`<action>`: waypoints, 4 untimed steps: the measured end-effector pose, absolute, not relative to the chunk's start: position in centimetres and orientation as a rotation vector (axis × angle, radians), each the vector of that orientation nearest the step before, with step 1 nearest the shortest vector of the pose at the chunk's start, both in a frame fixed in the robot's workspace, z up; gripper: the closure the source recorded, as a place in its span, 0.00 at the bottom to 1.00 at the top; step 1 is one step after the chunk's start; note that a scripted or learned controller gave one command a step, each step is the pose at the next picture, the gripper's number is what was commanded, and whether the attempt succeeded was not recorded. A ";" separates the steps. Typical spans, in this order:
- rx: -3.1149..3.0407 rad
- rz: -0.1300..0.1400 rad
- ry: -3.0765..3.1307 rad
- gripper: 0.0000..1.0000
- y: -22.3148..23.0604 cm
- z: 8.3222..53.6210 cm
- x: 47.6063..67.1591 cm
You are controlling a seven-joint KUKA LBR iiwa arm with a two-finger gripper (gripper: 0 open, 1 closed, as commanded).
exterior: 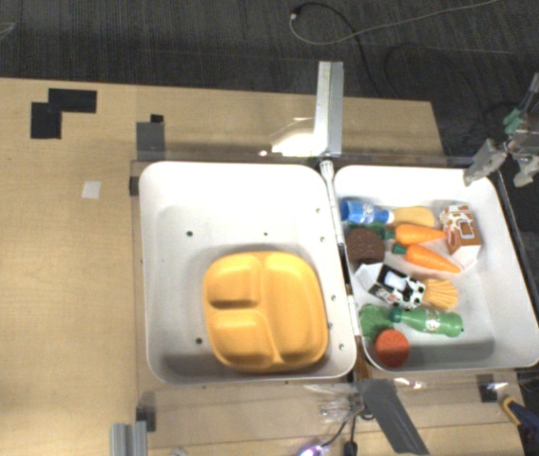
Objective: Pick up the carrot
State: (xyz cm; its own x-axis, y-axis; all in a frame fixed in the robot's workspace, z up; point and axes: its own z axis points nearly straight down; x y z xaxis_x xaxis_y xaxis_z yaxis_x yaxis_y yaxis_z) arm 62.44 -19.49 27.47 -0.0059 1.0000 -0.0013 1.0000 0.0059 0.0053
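The long orange plastic carrot (pixel 433 257) lay in the right white bin (pixel 511 283), wedged between a second orange carrot-like piece (pixel 418 235) and a small carton (pixel 460 226). Your end effector (pixel 514 155) hovered beyond the bin's far right corner; whether it was spread, I could not tell. You needed to come straight down across its middle.

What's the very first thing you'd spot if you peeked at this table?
Probably the big yellow divided plate lying alone in the left bin. Next, the colourful heap of toy food in the right bin, with two orange carrots in its middle. The gripper hangs over that bin's far right corner.
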 end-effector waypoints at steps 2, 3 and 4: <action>2.039 0.008 2.380 0.00 -15.1 9.0 62.0; 1.526 0.009 2.731 0.00 -11.2 9.0 64.0; 1.522 0.017 2.728 1.00 -11.0 10.3 64.3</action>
